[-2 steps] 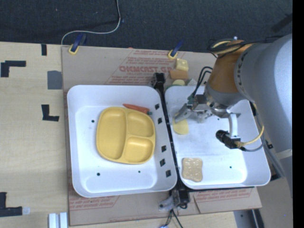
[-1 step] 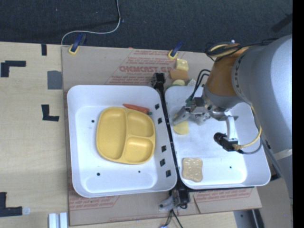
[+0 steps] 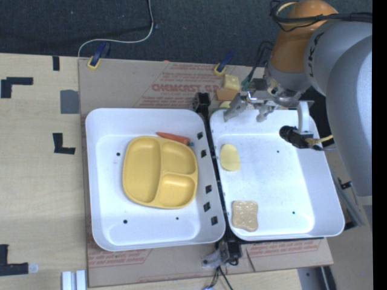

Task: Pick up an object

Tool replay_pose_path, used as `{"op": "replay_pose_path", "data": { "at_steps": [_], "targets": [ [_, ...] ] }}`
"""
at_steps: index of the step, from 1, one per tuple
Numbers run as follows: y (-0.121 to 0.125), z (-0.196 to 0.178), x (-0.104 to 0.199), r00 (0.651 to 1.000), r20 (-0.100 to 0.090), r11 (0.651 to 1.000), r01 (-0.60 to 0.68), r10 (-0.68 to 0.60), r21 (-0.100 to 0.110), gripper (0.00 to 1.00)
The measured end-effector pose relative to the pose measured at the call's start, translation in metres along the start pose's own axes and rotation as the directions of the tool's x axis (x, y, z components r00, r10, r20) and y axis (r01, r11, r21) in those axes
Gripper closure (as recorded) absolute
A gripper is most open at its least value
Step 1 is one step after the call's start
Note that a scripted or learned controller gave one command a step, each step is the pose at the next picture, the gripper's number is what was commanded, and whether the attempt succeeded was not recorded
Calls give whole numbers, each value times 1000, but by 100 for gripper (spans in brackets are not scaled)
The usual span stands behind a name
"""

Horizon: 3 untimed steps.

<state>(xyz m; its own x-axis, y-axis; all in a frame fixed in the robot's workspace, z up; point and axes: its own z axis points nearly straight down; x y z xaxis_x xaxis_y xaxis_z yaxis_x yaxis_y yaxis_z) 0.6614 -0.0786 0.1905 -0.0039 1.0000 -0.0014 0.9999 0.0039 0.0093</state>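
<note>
In the right bin (image 3: 302,180) a pale yellow round piece (image 3: 229,157) lies near the left wall. A beige, waffle-like piece (image 3: 245,215) sits at the bin's front left. The left bin (image 3: 103,162) holds a yellow divided plate (image 3: 159,171), and an orange carrot (image 3: 173,138) lies just behind it. My gripper (image 3: 247,111) hangs over the far left corner of the right bin, above and behind the round piece. Its fingers stand open and apart, with nothing between them.
A tan block (image 3: 228,86) sits on the cardboard just beyond the bins' far rim, close to the gripper. Blue clamps (image 3: 97,56) hold the cardboard's back edge. Black clips line the wall between the bins (image 3: 208,168). The arm's bulk covers the right side.
</note>
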Motion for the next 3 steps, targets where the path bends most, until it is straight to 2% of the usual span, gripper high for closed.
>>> {"op": "replay_pose_path", "data": {
  "at_steps": [1, 2, 3],
  "targets": [
    [-20, 6, 26, 1000, -1, 1000, -2, 2, 12, 0],
    [-34, 6, 28, 1000, 0, 1000, -4, 4, 12, 0],
    [-29, 6, 19, 1000, 0, 1000, -3, 3, 11, 0]
  ]
}}
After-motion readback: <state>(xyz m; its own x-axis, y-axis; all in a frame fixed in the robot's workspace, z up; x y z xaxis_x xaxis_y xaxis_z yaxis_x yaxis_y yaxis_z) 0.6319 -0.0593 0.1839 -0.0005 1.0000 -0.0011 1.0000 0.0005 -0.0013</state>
